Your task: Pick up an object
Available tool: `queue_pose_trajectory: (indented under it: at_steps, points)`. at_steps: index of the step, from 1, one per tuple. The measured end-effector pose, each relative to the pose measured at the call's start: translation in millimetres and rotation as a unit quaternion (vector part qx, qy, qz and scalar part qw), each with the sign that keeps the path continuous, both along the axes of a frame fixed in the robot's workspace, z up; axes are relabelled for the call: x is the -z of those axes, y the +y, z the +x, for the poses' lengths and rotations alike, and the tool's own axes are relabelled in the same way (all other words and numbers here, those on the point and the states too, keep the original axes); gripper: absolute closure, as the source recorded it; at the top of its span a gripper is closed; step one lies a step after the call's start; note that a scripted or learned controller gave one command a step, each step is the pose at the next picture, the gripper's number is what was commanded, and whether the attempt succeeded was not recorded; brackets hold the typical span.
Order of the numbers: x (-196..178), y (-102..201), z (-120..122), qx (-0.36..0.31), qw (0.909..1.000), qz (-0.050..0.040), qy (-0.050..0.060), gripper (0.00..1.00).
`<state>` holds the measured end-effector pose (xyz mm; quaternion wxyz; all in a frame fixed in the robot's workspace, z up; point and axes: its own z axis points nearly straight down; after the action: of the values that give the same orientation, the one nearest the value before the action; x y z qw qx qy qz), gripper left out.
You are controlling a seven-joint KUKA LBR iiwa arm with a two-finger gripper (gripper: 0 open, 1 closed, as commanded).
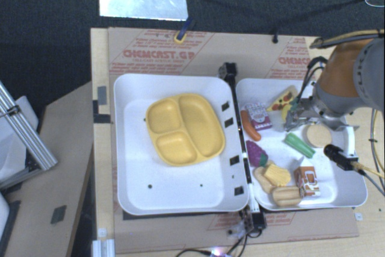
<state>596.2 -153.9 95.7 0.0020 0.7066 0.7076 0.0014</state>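
My gripper (293, 119) reaches down into the right bin (355, 189), at its upper middle. Just below its tip lies a green oblong piece (299, 144). To the gripper's left are a pizza slice (281, 99) and a small purple-and-white packet (258, 117). A round tan disc (317, 135) lies to its right. Further down the bin lie an orange carrot-like stick (249, 126), a purple eggplant (257, 154), a yellow wedge (277, 174), a bread roll (286, 194) and an orange carton (307, 180).
The left bin (129, 189) holds a yellow divided plate (183, 128). The grey arm with its orange band (343, 72) crosses the right bin's upper right corner. A black cable connector (340, 158) hangs over the right side. Black clips line the divider (234, 123) between the bins.
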Motion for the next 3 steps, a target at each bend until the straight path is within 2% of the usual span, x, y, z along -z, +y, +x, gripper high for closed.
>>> queue_pose_trajectory:
  at_steps: [2, 3]
  points:
    - [-97.5, -3.1, -10.0, 0.001, 1.0, -0.0003, -0.001, 1.0]
    - [-131.2, -3.3, -8.6, -0.001, 1.0, -0.0001, 0.0, 1.0]
